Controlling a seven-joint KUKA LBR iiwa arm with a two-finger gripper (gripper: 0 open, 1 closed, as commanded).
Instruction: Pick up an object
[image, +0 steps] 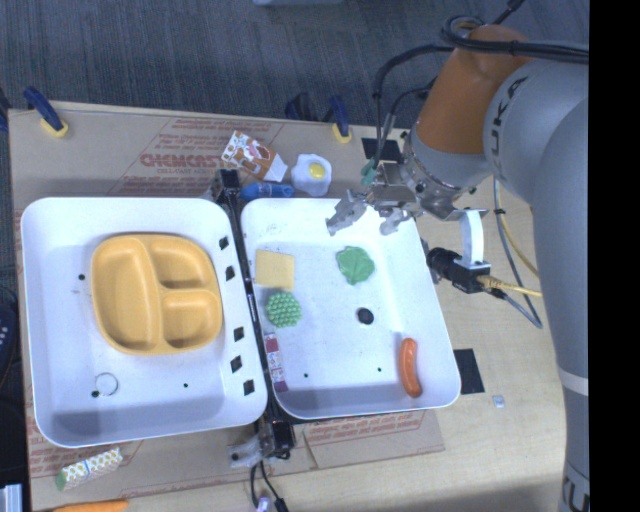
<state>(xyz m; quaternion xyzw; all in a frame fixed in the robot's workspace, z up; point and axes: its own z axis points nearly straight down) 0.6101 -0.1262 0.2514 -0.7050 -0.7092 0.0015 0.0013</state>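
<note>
Filling the right side, closest to the lens, my grey arm (545, 150) is reaching in, its lower part cut off by the frame. Left of it, two white bins are sitting side by side. In the left bin (50, 400) a yellow divided tray (155, 292) is taking up most of the floor. The right bin (330, 395) is leaving open floor between a yellow block (275, 269), a green leafy piece (354, 264), a green bumpy ball (283, 309), an orange sausage (409, 366) lying against the right wall, and a small dark disc (365, 317). My gripper (365, 219) is hovering over the far rim, fingers spread, gripping nothing, just above the leafy piece.
</note>
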